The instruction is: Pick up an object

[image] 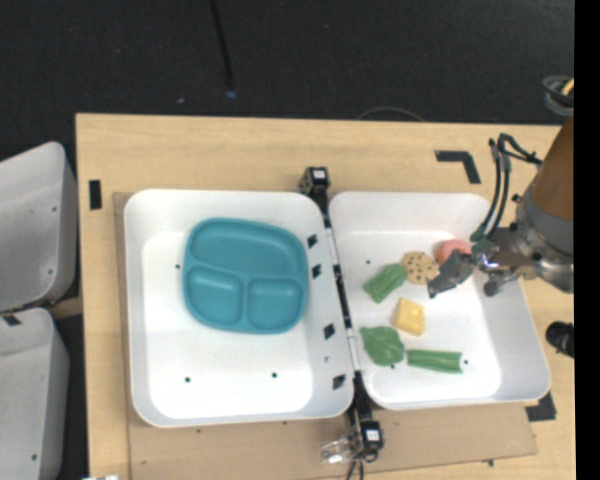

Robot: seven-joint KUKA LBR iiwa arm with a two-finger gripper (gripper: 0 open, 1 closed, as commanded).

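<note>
The right bin point(480, 368) holds several small toy foods: a green piece point(384, 282), a tan round cookie point(417, 265), a pink piece point(451, 249), a yellow wedge point(410, 316), a green leafy piece point(382, 345) and a long green pod point(435, 361). My gripper point(469, 275) hangs over the bin's right side, just right of the cookie and beside the pink piece. Its dark fingers point(446, 277) stand apart with nothing between them.
The left bin point(150, 368) holds a teal divided plate point(247, 275). A black divider with clips point(332, 288) runs between the bins. The arm's wrist and cables point(540, 218) fill the right edge. Grey panels point(20, 268) stand left of the bench.
</note>
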